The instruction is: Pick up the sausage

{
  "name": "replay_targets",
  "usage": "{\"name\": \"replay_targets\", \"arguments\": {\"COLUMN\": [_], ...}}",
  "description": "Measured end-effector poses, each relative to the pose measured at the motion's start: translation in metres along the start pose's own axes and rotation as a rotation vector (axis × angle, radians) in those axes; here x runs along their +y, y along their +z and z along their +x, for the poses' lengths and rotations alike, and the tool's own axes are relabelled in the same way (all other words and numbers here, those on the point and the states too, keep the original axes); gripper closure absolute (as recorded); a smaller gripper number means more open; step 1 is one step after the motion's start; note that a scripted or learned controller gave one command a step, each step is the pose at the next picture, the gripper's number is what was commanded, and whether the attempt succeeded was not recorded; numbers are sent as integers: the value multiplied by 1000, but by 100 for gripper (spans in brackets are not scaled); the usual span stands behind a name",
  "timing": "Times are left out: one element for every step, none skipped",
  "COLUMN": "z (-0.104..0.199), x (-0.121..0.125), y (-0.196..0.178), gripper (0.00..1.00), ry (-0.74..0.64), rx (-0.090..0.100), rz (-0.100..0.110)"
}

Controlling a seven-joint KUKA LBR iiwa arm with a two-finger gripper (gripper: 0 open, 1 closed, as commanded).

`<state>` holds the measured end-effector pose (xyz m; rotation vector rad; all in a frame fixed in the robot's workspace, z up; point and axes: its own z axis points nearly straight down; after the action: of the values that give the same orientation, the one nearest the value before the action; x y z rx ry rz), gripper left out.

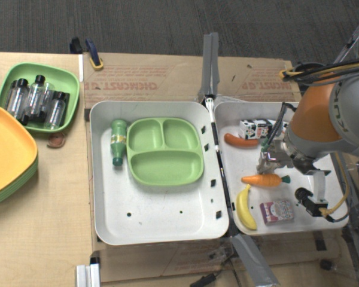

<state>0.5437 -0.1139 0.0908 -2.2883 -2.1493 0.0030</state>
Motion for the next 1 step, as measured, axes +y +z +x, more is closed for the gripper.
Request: {"name": "replay_targets", "arguments": {"z": [-57], "x": [4], "y": [0], "gripper": [100], "ry": [428], "rx": [-1], "rz": [-1]}}
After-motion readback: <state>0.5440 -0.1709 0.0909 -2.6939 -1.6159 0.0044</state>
